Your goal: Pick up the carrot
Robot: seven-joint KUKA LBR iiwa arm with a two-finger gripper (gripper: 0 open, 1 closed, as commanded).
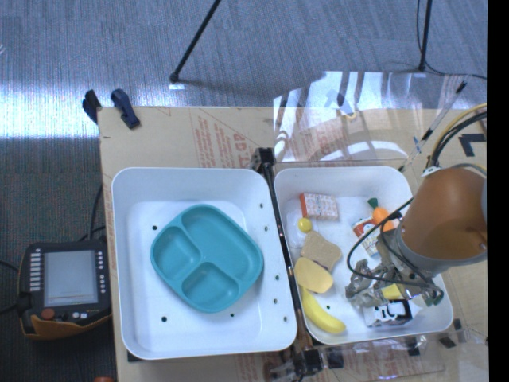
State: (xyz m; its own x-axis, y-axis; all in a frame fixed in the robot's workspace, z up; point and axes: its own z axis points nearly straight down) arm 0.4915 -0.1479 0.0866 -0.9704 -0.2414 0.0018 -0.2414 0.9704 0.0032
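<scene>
The carrot is small and orange with a green top. It lies near the far right of the right bin, partly behind the arm's orange band. My gripper hangs low over the bin's front right part, in front of the carrot and apart from it. It is just above a white, black and yellow item. Nothing shows as held.
In the right bin lie a pink wafer block, a small yellow ball, a bread slice, a yellow oval piece, a banana and a white packet. A teal divided plate sits in the left bin.
</scene>
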